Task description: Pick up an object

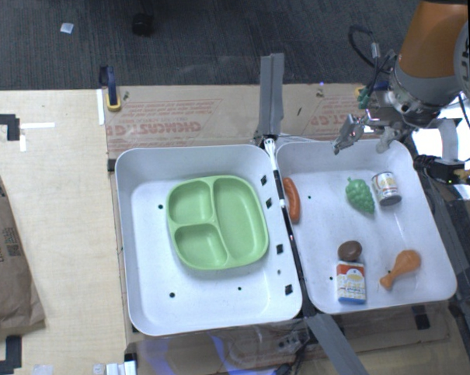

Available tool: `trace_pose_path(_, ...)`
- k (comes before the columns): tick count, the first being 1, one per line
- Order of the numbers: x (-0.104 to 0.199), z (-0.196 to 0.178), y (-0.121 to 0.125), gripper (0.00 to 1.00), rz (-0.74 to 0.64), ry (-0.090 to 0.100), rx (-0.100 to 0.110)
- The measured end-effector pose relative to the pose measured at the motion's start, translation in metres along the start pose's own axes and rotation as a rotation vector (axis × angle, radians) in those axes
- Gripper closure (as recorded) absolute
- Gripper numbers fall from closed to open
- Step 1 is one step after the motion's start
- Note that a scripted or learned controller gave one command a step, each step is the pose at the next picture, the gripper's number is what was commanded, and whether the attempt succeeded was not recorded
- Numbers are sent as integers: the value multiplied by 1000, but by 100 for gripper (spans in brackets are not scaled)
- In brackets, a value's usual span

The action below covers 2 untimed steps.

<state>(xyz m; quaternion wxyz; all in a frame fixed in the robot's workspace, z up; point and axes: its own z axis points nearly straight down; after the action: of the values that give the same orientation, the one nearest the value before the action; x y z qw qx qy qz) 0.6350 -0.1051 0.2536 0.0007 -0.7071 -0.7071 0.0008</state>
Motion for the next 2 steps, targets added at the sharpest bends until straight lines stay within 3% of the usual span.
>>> trace_pose_path(1,-42,104,10,0,10,-1,0)
trace_pose_path(2,-49,162,-25,0,-44,0,-1)
